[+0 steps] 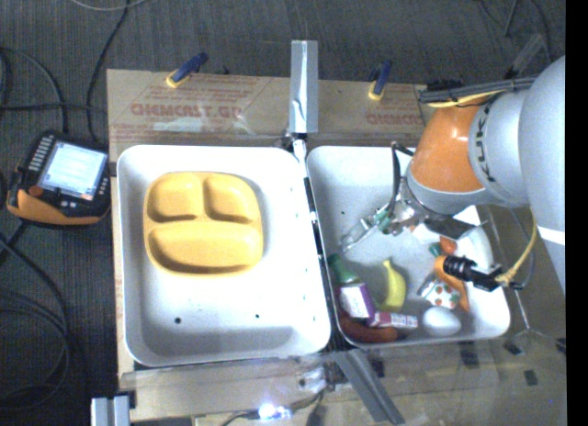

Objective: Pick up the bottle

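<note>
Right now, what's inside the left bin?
The left bin holds a yellow divided tray lying flat toward its far side, compartments up. The tray covers the floor beneath it, so anything under it can't be seen.

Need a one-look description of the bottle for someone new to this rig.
Look in the right-hand white bin, along its left wall near the front. The small bottle with a green cap and purple label lies there, left of the yellow banana; nothing else nearby has a purple label.

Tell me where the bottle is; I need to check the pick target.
The bottle lies in the right bin, by its left wall near the front, just left of the banana and above the red sausage-like item.
</note>
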